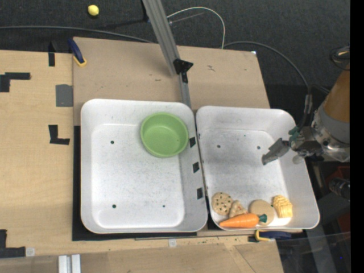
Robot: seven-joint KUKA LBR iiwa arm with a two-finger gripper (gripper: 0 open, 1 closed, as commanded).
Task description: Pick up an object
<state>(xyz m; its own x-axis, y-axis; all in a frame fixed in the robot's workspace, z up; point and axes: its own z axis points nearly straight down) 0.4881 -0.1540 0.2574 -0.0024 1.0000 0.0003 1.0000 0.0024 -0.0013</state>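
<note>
We see the bench [131, 67], flat tan board w/ black tape marks on the left part. On it sit two shallow white bins, rounded corners, smooth plastic, floors speckled w/ dark scuffs: left bin [102, 209] and right bin [239, 121], touching along the middle.

The arm [341, 104] comes in from the right, grey w/ an orange band, above the right bin's right rim. The gripper [277, 151] hangs over the right part of the right bin, dark finger pointing left. We can't tell how wide the claw is; nothing visible in it.

Green bowl [164, 134]: round, matte light green, upright, in the left bin's upper right, near the dividing rim.

Pickable items cluster along the right bin's front wall, well apart from the gripper. Carrot [242, 220]: orange, tapered, green tip at its right end, lying flat against the front rim. Behind it, a round tan cookie [221, 202] w/ dark chips, a smooth tan rounded piece [261, 208], and a yellow ridged piece [282, 206], maybe corn.

Small yellow ball [93, 9] lies on the dark floor beyond the bench.
</note>
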